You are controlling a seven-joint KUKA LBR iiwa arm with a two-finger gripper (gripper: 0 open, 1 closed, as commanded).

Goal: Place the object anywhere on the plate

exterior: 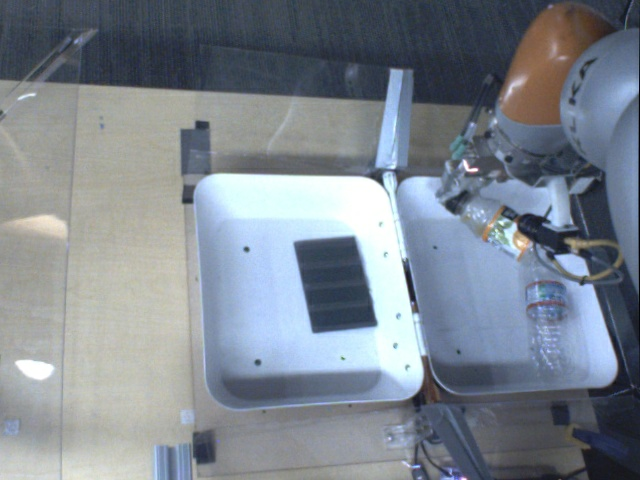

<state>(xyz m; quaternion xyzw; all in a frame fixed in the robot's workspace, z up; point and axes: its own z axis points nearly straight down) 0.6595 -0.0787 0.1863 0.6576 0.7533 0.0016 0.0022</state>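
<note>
A black ridged rectangular plate lies flat in the middle of the left bin. A small clear bottle with an orange and yellow label sits slanted at the top of the right bin, one end right under my gripper. The gripper hangs over the right bin's far left corner, touching or nearly touching that bottle end; the view does not show whether it holds the bottle. A second clear plastic bottle lies along the right bin's right side.
A metal upright post stands behind the seam between the bins. The grey arm with its orange band takes up the upper right, with cables trailing over the right bin's edge. Clear panels border the bench at left.
</note>
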